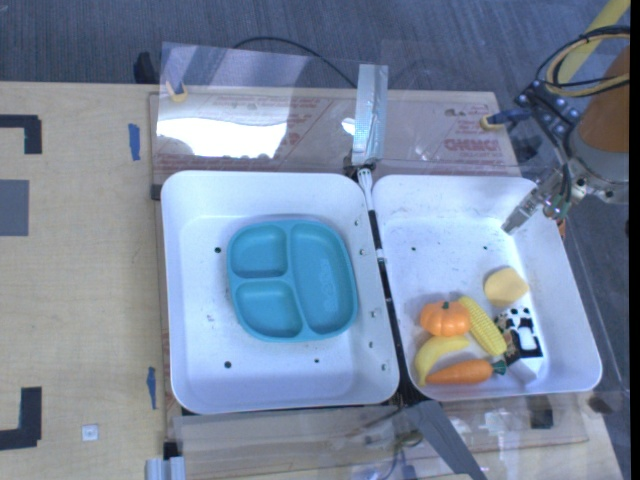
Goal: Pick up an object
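The gripper (522, 215), its state impossible to tell, hung over the right bin (440, 228), where tightly clustered toy corn (484, 328) risked a slipped grasp.

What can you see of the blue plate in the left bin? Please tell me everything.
The plate is light blue, looks like smooth plastic, and has a rounded rectangular shape with a raised rim. Ridges divide it into three compartments: two smaller ones on the view's left and one long one on the right. It lies flat, right side up, near the middle of the left bin. Nothing lies in it and only the bin floor touches it.
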Controlling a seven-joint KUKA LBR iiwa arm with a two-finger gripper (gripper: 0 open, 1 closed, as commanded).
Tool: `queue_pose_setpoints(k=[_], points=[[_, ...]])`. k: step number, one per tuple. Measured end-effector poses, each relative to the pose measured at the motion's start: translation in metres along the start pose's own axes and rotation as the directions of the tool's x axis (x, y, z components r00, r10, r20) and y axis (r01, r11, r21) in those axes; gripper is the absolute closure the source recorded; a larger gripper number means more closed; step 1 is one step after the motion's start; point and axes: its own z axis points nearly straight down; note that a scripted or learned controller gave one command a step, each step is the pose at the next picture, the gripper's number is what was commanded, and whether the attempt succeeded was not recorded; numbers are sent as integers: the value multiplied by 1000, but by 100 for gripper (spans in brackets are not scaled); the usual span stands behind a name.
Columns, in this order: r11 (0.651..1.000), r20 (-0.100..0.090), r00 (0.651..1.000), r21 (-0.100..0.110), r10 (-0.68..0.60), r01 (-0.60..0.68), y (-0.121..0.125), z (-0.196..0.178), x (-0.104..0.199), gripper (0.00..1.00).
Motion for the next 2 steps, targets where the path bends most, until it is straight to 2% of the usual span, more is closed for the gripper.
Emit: queue_pose_setpoints(k=[1,2], points=[[995,10,995,-5,-99,99,11,-122,-12,100],[990,8,990,-3,-142,142,16,-203,-18,100]])
